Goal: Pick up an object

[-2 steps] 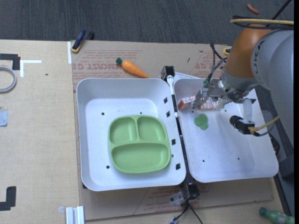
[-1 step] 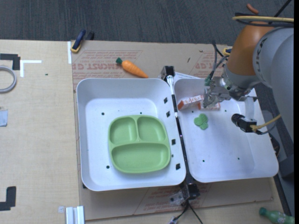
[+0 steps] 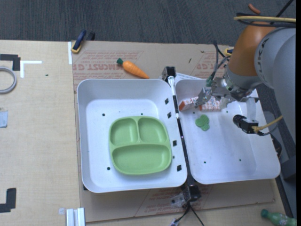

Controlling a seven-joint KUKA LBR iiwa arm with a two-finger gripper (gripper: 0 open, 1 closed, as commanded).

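Packet [image 3: 203, 103]: lying in the right bin [image 3: 235, 168], at its far left corner. Pincer [image 3: 205, 94] poised directly above; grip state cannot be told. Descent should be centred over the packet before closing.

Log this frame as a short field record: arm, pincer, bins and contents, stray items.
arm: reaches in from the right, over the right bin
pincer: low over a small packet at that bin's far left; grip unclear
right bin also: green round piece
left bin: green divided plate
outside bins: toy carrot on cardboard
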